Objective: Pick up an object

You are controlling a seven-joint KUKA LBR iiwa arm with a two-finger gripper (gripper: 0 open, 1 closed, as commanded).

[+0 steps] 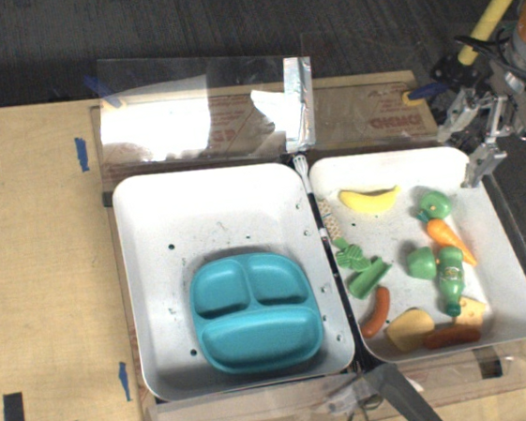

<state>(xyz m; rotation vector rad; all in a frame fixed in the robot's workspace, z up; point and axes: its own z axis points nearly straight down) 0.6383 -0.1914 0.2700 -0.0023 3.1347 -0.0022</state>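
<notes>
Above the right bin's (525, 316) far corner, the tool (484, 159) is hovering.
Nothing is being gripped (finger spacing unclear); picking the toy food, like the banana (369, 200), is remaining.

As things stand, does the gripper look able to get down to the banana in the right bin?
Probably yes. The gripper hangs over the right bin's far right corner, and the banana lies alone near the far wall, with bare bin floor around it. The nearest toy, a green vegetable, lies apart from it.
</notes>
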